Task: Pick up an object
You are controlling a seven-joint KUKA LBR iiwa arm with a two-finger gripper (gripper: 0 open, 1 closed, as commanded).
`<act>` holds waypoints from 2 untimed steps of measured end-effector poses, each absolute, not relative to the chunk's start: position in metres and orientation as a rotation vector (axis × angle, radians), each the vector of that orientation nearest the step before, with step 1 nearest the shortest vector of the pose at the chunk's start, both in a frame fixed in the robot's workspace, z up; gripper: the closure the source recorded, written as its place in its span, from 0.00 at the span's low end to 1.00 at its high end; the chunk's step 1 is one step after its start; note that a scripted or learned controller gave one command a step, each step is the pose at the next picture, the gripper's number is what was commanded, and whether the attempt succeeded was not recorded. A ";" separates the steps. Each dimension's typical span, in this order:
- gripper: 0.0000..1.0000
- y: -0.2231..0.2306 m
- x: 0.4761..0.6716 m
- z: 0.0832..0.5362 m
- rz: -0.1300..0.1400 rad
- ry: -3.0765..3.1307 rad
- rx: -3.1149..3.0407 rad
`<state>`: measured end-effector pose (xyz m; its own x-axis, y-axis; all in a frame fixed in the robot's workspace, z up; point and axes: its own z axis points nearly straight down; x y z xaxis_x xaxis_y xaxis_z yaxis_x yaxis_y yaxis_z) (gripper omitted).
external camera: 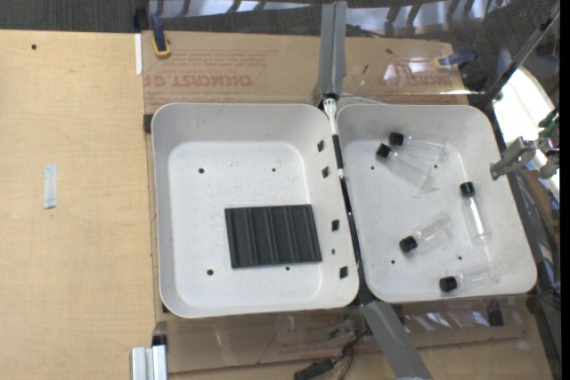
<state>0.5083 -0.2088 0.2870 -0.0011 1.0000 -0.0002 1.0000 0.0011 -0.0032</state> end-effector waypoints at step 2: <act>1.00 -0.223 0.480 0.415 0.004 -2.532 -1.866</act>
